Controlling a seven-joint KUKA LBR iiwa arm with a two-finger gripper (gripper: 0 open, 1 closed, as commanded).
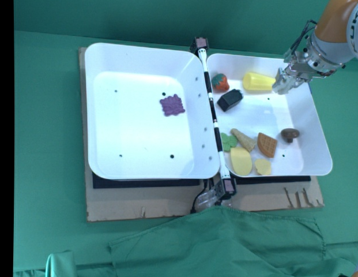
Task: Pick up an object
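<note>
Grey fingers: can't tell if they're open or closed, too small and blurry where the gripper [282,81] meets the bin.
Gripper spot: down at the 1 o'clock corner of the right bin [317,154], tip right up against the right end of the yellow piece [258,81]. Touching or just beside, honestly can't say.
Likely target: my guess is that yellow piece, lying at about 12 o'clock in the right bin.
Progress: nothing looks lifted yet. Every object sits on a bin floor, so the pick itself is still to do, lift included.
Neighbours: black block [230,100] and red strawberry-looking thing [219,82] off toward 10 o'clock, well apart from the fingers.
Lower clutter: green bit [228,141], cone [244,138], orange waffle slice [267,144], two yellow chunks [241,161] and a brown mushroom [290,134] spread from 7 to 4 o'clock.
Left bin [98,68]: just a purple patch [172,104] a little right of the middle.
Arm pose: wrist angled down and to the left, orange band [343,7] up at the frame's 1 o'clock, reaching in over the bin's far right corner.
Risk, imo: the yellow thing looks rounded and could skid away along the rim.
</note>
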